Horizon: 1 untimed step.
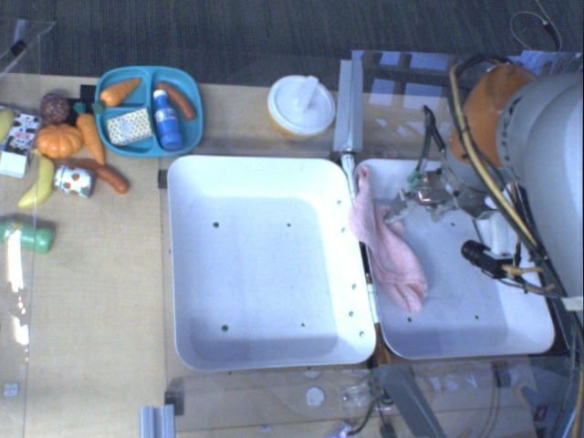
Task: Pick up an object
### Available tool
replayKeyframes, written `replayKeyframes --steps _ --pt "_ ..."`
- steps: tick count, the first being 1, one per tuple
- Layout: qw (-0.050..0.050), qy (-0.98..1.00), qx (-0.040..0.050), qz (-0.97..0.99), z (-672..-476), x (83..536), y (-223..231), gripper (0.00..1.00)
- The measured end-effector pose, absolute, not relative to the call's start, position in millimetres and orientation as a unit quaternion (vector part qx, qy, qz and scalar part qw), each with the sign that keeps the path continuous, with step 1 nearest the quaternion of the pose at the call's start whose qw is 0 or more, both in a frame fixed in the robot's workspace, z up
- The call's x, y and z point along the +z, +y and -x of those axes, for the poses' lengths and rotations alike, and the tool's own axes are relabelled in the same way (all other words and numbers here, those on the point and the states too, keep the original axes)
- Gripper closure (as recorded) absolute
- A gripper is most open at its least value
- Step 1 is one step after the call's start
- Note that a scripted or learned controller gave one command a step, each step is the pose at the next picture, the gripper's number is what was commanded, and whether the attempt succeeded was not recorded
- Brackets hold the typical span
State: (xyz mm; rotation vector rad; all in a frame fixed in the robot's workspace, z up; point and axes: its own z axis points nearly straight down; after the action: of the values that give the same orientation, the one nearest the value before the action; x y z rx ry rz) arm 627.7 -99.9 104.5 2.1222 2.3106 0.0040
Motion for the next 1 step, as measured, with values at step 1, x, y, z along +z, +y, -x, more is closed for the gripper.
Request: replayKeyframes --steps 1 --pt "0.006 0.773 0.0042 -0.635 -574.0 90.5 -91.2 0.0"
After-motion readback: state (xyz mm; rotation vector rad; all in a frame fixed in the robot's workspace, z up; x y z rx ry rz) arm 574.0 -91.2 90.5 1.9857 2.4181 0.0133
